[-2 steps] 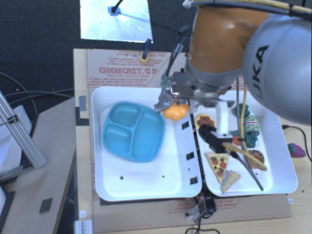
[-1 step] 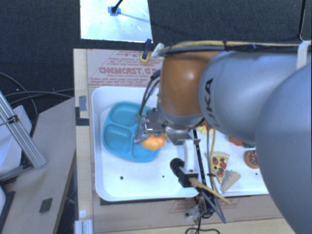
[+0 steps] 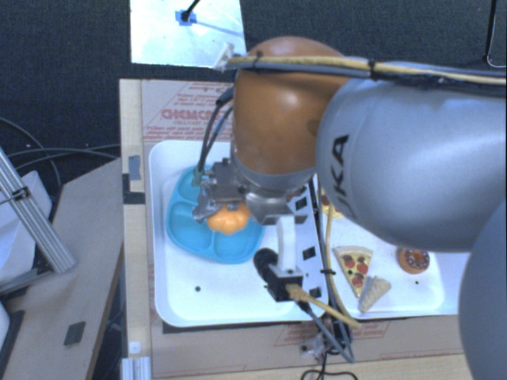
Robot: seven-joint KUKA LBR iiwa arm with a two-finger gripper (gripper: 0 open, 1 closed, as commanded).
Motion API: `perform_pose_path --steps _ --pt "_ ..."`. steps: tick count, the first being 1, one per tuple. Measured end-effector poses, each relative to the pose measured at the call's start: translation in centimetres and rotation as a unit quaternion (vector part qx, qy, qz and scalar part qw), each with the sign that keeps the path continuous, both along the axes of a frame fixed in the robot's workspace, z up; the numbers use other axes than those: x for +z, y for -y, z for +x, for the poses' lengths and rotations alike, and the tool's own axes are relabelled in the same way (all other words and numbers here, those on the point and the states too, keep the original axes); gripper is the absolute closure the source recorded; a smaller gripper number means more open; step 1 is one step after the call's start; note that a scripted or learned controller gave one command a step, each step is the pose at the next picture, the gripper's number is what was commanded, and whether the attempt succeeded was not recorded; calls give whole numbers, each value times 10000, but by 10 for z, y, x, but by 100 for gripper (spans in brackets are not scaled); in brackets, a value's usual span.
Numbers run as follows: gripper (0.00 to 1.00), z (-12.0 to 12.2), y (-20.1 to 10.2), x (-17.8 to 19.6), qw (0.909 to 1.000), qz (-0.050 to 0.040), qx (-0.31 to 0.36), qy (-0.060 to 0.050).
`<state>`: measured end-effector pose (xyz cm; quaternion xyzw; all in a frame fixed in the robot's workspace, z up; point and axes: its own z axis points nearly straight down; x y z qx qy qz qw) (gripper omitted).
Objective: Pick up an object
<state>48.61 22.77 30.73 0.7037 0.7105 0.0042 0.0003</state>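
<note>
1. Progress looked early: the gripper [image 3: 218, 200] sat low over the left bin [image 3: 178, 303], just above the blue plate [image 3: 186, 224], with an orange object [image 3: 228, 222] right beside or beneath it.
2. Whether the orange object was between the gripper's tips or merely lying on the plate under them, I could not tell; the wrist housing hid the contact, so how wide the hand stood was also beyond telling.
3. Judged from that, the reach down into the bin was done, and a secure hold and a lift clear of the bin were, as far as could be seen, not yet shown.
4. The orange object lay at the right-hand part of the blue plate, which rested in the upper left of the left bin.
5. Counted: two white bins side by side, the right bin [image 3: 428, 303] partly covered by the arm [image 3: 412, 157].
6. One blue plate and one orange object in the left bin.
7. In the right bin, one pizza slice [image 3: 355, 266], one pale wedge-shaped piece [image 3: 374, 291] just beside it, and one small round reddish piece [image 3: 413, 260] near them.
8. One grey arm with its orange band [image 3: 277, 109] above the wrist.
</note>
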Motion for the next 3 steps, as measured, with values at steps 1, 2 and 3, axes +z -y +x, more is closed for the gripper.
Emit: perform_pose_path --steps 1,2,3 --pt "100 94 18 -88 10000 -41 -61 -27" --pt "100 8 11 -114 10000 -33 -31 -76" --pt "100 59 7 -181 10000 -33 -55 -34"
